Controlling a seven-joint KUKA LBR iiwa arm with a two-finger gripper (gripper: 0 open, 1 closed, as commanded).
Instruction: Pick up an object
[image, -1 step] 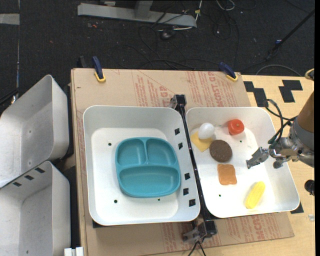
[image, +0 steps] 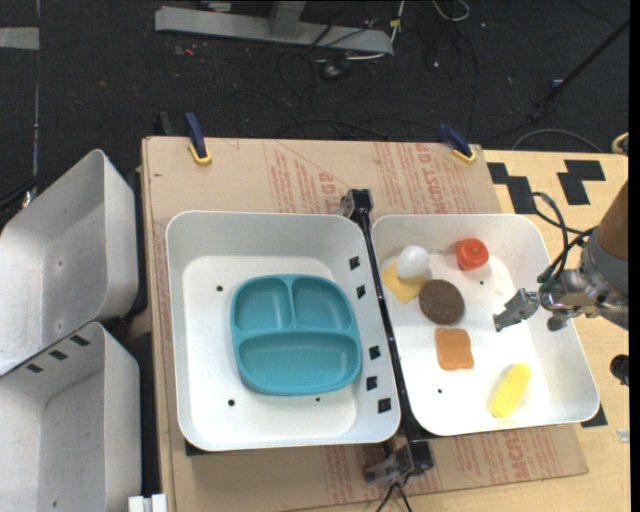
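Note:
The right bin (image: 525, 228) holds several small items: a white egg-shaped piece (image: 413, 262) lying on a yellow wedge (image: 400, 288), a red piece (image: 472, 253), a brown round disc (image: 441, 300), an orange square slab (image: 454, 349) and a yellow oblong piece (image: 510, 389). My gripper (image: 514, 309) hangs over the right side of this bin, to the right of the brown disc and above the yellow oblong piece in the view. It touches none of the items and nothing shows in its grasp.
The left bin (image: 200, 250) carries a teal divided plate (image: 296, 334). A black divider strip (image: 378, 320) runs between the bins. Two spare white bins (image: 60, 260) stand off the bench at the left. Cables (image: 560, 225) trail near the arm at the right.

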